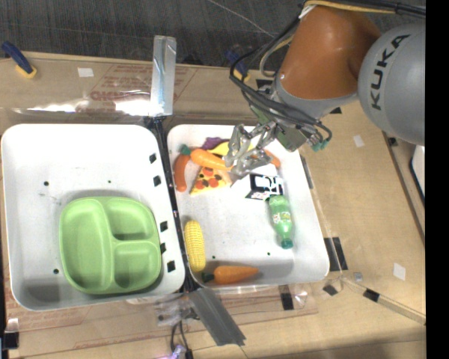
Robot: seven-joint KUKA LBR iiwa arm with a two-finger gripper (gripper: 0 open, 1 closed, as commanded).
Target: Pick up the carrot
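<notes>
Tool sits low over the clutter at the back of the right bin, fingers spread and holding nothing, tips just beside a carrot. Judged approach step; next: centre on it, close. Second carrot lies at the front wall.

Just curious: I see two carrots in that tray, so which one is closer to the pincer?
The carrot at the tray's far end, right beside the pincer. The other carrot lies at the near edge, by the corn.
</notes>
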